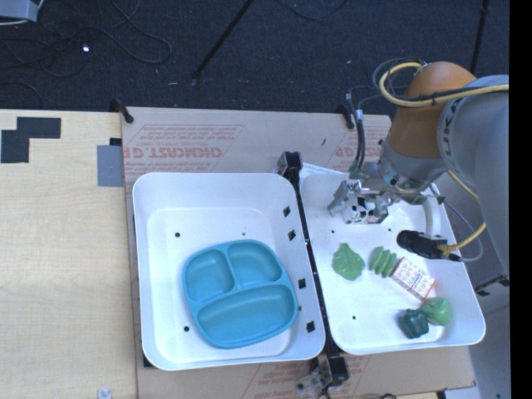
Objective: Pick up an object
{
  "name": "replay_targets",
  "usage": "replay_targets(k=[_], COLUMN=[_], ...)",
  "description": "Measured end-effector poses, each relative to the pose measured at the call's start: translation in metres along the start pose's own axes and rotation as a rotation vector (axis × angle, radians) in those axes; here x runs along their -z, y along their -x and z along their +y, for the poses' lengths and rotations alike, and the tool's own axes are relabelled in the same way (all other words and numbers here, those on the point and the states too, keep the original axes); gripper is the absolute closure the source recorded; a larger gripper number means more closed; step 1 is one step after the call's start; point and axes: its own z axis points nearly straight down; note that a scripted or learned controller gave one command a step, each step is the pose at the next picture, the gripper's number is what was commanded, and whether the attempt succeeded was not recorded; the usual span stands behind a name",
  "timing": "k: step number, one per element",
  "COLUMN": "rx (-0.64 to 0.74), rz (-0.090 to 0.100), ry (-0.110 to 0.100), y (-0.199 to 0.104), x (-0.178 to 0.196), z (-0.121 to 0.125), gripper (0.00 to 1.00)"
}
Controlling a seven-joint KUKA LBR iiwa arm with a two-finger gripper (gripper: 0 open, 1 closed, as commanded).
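One arm (pixel 432 123), tool (pixel 359 204) over right bin (pixel 332 322)

light: bright, even | shadows: soft | focus: slightly soft | floor: dim

Green leafy piece (pixel 348 262) lies flat in right bin (pixel 465 327), beside ribbed green piece (pixel 383 261)

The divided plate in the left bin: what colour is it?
Light blue all over, seen in the camera view: the divided plate lies in the left bin.
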Motion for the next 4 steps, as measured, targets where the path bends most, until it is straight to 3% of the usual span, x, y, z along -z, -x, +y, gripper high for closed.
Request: replay_targets(k=[1, 2, 4], rx=[-0.001, -0.003, -0.002], rz=[-0.003, -0.001, -0.002], ry=[0.004, 0.002, 0.010], y=[0.000, 0.000, 0.005], x=[-0.051, -0.040, 0.077], z=[0.000, 0.000, 0.001], gripper=[0.00, 1.00, 1.00])
